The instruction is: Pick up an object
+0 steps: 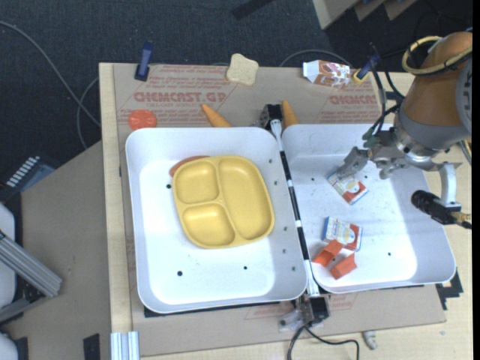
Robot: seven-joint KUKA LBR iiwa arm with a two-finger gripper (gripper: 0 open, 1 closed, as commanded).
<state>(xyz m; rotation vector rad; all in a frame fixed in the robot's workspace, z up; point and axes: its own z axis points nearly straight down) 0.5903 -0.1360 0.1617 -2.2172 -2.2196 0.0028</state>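
Note:
In the right bin (405,238), my gripper (349,169) hangs low in the upper left part, right over a small white and red carton (354,192), and hides that carton's top edge. Whether it touches the carton I cannot tell. A second carton, white with blue and red print (343,232), lies nearer the front. Two orange-red blocks (328,255) (343,268) sit just below it. The left bin (150,253) holds a yellow divided plate (223,199), with a reddish piece (182,166) peeking out from under its upper left rim.
On the cardboard behind the bins lie a bread slice (242,68), a small milk carton (327,72), a carrot (215,115), an orange disc (142,118) and a blue clip (143,60). A black clamp (273,115) sits at the joint between the bins.

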